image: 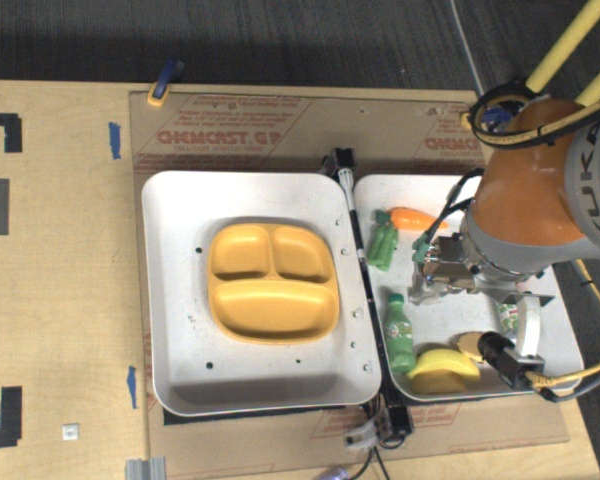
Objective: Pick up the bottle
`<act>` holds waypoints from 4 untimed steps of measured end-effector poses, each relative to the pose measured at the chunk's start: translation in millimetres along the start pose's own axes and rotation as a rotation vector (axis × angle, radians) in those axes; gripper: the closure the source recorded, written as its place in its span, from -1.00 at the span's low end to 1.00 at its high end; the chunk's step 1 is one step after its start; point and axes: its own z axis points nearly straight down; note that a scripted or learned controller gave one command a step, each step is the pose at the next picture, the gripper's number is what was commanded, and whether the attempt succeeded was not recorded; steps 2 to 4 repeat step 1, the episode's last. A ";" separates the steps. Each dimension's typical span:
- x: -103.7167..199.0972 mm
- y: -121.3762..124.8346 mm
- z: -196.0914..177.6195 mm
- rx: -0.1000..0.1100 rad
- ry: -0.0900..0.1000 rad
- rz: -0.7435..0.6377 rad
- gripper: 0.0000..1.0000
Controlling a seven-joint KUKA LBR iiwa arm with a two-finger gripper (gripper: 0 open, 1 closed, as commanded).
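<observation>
The arm (540, 188) hangs right of the green bottle (398, 333).

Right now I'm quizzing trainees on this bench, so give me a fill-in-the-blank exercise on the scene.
1. The yellow divided plate lies in the ____ bin.
2. The green bottle lies in the right bin, against its ____ wall.
3. The banana lies at the bottle's ____ end.
4. The band above the arm's wrist is ____.

Missing words: left; left; near; orange

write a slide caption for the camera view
KUKA arm's gripper poised over the right bin near a green bottle, banana and carrot; yellow tray in left bin.
</observation>
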 end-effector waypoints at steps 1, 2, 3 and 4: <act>41.0 -5.2 36.2 0.005 0.002 -0.255 1.00; 41.0 -5.2 36.2 0.005 0.002 -0.255 1.00; 41.0 -5.2 36.2 0.005 0.002 -0.255 1.00; 41.0 -5.2 36.2 0.005 0.002 -0.255 1.00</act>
